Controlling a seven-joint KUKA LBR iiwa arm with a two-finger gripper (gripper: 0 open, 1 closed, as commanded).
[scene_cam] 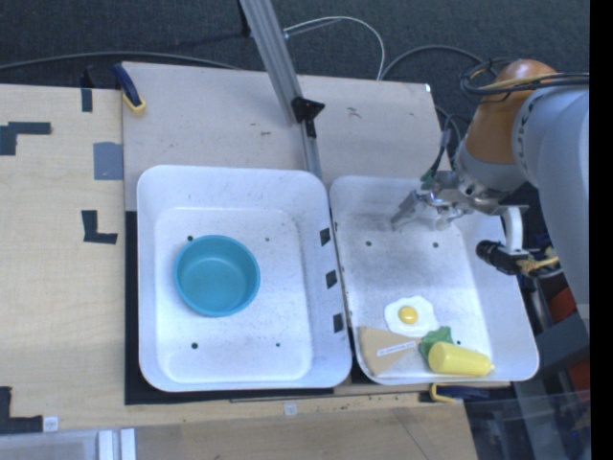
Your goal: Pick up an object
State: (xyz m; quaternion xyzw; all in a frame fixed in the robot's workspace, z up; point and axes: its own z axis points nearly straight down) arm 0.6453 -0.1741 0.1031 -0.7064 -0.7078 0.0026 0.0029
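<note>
Counter (220,132), two bins. Claw (414,211) spread, nothing in it, over right bin's far end. Approach step imo; next: reach egg (410,315), lower, close.

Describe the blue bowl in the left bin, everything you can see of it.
The blue bowl is round, a plain teal-blue, and looks like smooth plastic. It stands upright with its opening facing up, and nothing shows inside it. It sits on the floor of the left bin, toward that bin's left side and about midway front to back. Apart from the bin floor, nothing touches it. The gripper is far off, over the right bin.
</note>
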